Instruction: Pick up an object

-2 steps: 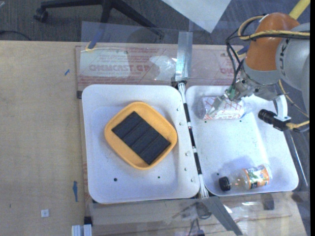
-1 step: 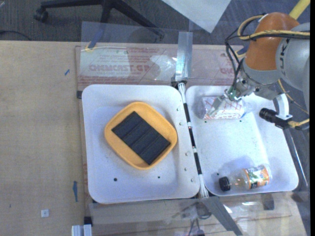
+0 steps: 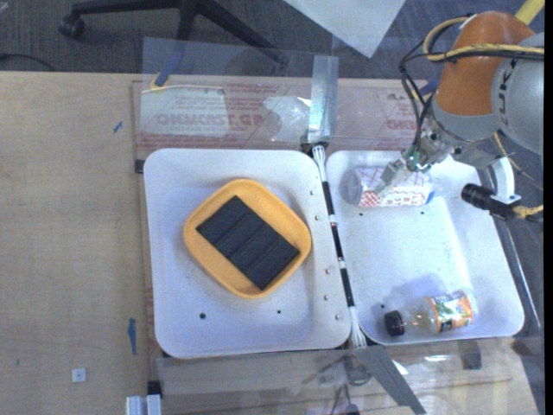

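Now the pincer (image 3: 397, 173) is down in the right bin (image 3: 484, 314), right at the red-and-white packet (image 3: 399, 195) by the far wall; whether it's open or closed, I cannot tell. Looks like the grasp step. Next: a firm close, then a straight lift.

Tray (image 3: 246, 237) in left bin (image 3: 173, 309); bottle (image 3: 432, 314) in right bin (image 3: 484, 258).

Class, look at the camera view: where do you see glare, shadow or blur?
Camera view: even, soft light; glare on the clear sheet behind the bins; a faint shadow under the bottle in the right bin; the gripper over the packet looks slightly blurred.
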Action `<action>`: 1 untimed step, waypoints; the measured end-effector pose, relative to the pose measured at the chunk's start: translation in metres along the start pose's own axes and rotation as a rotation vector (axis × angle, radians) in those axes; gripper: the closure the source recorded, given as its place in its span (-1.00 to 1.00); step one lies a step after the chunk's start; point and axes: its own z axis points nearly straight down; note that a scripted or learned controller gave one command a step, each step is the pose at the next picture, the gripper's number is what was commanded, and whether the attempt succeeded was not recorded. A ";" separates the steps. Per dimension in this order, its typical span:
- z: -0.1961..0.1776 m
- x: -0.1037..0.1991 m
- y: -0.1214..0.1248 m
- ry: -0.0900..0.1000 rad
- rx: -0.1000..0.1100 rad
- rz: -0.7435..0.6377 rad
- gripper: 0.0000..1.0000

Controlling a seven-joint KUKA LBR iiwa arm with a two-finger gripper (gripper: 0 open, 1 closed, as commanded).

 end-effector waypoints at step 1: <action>-0.098 0.075 0.038 -0.008 -0.023 -0.159 1.00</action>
